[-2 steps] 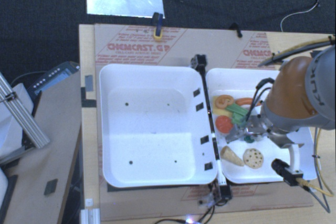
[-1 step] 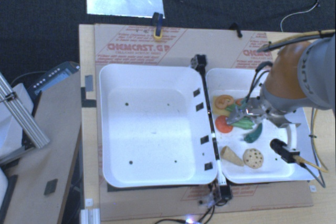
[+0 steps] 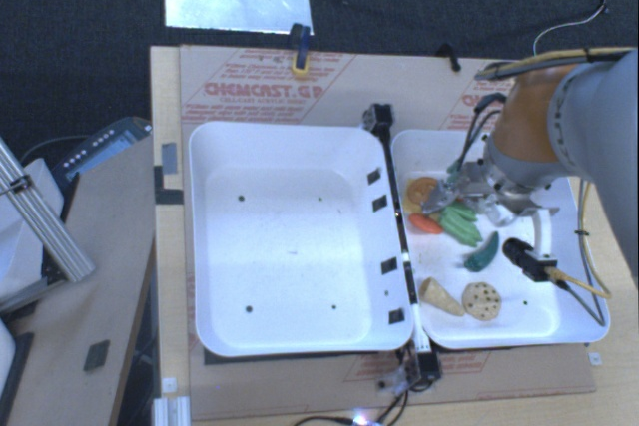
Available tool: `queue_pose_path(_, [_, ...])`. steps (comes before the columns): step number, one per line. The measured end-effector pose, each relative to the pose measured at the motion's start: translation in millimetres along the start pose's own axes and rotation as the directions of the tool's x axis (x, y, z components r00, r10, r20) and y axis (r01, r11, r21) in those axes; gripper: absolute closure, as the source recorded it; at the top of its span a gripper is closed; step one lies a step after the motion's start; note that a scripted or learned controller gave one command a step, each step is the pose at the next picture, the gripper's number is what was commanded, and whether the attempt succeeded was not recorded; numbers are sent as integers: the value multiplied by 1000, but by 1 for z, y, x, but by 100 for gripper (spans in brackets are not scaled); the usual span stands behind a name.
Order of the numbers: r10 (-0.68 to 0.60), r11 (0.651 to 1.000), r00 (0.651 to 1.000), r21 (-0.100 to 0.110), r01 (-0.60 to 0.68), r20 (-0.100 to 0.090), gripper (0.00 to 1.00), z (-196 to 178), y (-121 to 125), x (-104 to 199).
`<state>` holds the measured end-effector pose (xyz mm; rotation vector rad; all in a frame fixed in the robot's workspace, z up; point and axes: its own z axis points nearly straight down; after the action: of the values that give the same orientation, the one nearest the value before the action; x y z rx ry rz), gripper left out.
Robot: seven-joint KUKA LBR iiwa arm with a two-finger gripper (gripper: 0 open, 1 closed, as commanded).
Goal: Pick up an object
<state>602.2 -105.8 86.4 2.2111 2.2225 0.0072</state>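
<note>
The right bin [image 3: 439, 147] holds several small toy foods. My gripper [image 3: 446, 198] reaches down into its left part, directly over an orange round piece [image 3: 419, 189], a red-orange carrot-like piece [image 3: 425, 223] and a light green pea pod [image 3: 460, 222]. Its tip is down among these pieces, and nothing shows clearly between the fingers. To the right of the pod lies a dark teal piece [image 3: 481, 253]. Near the front wall lie a tan cone [image 3: 439, 295] and a round speckled cookie [image 3: 482, 300].
The left bin [image 3: 290, 244] stands beside the right one, separated by a black-clipped divider [image 3: 391, 214]. The grey arm with its orange band [image 3: 529, 120] comes in from the right over the right bin's back. A grey device [image 3: 100, 147] sits off the bench at left.
</note>
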Motion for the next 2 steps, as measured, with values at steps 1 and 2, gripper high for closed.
queue_pose_path(1, [1, 1000, 1000, -1, -1, 0, 100, -11, 0, 0])
queue_pose_path(2, [6, 1000, 1000, 14, -6, -3, 100, 2, -82, 4])
